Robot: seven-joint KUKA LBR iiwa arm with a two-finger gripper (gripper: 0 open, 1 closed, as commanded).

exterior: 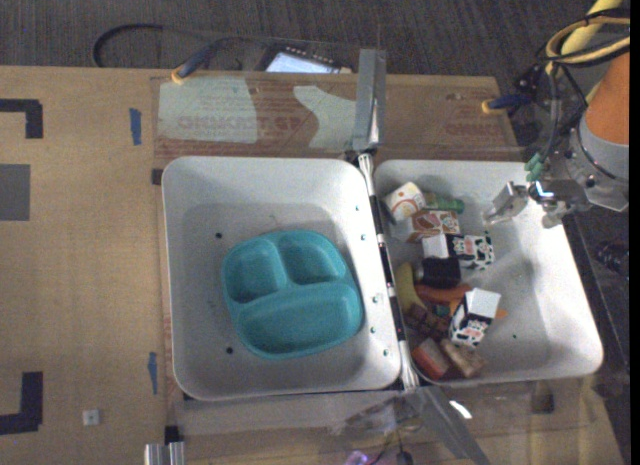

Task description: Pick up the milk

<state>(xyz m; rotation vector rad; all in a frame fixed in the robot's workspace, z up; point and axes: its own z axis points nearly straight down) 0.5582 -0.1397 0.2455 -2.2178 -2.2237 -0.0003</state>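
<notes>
- Cardboard sheeting covers the bench [80,283], with dark carpet and loose cables along the top of the frame and blue tape marks at the left.
- Two shallow white bins sit side by side at centre; the left bin [190,193] holds a teal divided plate [290,293] lying flat, slightly turned.
- Along the left wall of the right bin [545,323] lies a pile of small toy food items, while the bin's right half is bare.
- Within that pile are two cow-patterned cartons. One milk carton [474,317] lies at lower centre of the bin, white top toward the upper right, its long axis running from upper right to lower left. A second cow-print carton [470,248] lies higher up, just beside a black block [438,271].
- Other pieces include a brown-and-white box [430,223], a small white-and-orange carton [404,200], a yellow banana [404,283] and a red piece [432,358].
- At the right edge, the grey arm reaches in, and its gripper [525,203] hangs over the upper right part of the right bin, clear of the pile; whether its fingers are apart or closed I cannot tell.
- By my reading the reach has not started: the lower milk carton lies down and left of the gripper, the upper one almost straight left and nearer, and crowded neighbours could spoil a grasp on either.
</notes>
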